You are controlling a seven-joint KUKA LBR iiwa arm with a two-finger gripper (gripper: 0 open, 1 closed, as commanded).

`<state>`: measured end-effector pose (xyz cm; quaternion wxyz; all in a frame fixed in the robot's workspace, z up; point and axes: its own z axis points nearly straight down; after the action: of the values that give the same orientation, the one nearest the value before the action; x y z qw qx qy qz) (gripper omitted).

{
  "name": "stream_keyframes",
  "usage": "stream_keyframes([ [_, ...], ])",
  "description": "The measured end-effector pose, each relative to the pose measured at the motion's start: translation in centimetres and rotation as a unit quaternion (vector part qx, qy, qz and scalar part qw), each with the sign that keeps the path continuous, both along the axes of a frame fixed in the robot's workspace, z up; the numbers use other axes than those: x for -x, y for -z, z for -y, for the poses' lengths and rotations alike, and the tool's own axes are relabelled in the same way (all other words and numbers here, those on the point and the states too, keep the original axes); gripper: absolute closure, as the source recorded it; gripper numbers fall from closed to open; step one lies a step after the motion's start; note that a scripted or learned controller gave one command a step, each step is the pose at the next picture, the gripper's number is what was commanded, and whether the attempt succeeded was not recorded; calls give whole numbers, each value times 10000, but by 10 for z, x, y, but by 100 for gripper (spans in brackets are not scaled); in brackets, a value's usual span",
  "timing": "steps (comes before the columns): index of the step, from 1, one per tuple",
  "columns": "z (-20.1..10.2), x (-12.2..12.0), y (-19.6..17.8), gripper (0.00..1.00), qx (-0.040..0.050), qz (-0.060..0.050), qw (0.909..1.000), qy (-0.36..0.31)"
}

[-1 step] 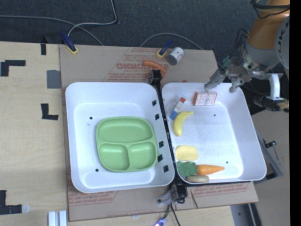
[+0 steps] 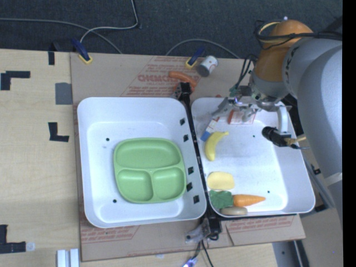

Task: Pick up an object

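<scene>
Two white bins sit side by side on the bench point(image 2: 33, 166). Nearest, in the right bin point(image 2: 289, 202), a carrot point(image 2: 248, 201) lies by the front wall, touching a green lump point(image 2: 221, 198), with a pale oval piece point(image 2: 233, 210) just in front of them and a yellow lump point(image 2: 221, 180) just behind. Farther back a banana point(image 2: 213, 144) lies near the dividing wall, with a small blue-and-white item point(image 2: 208, 131) just beyond it. The left bin point(image 2: 92, 121) holds a green divided tray point(image 2: 149, 168). At the right bin's far end the pincer point(image 2: 240, 107) hangs above a red-and-white object point(image 2: 240, 117); whether its fingers are spread or pressed together I cannot tell, and nothing is seen pinched between them. Beyond the bins lie an orange tool point(image 2: 182, 77), two blue-and-yellow clamps point(image 2: 82, 51) and a grey roll point(image 2: 206, 65)
</scene>
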<state>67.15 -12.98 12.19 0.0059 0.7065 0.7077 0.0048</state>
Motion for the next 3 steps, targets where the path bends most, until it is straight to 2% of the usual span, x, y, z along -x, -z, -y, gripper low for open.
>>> stream_keyframes([
  [1, -29, 48, 3, 0, 2, -2, 10000, 7],
  [3, -28, 41, 6, 0, -17, 2, 10000, 0],
])
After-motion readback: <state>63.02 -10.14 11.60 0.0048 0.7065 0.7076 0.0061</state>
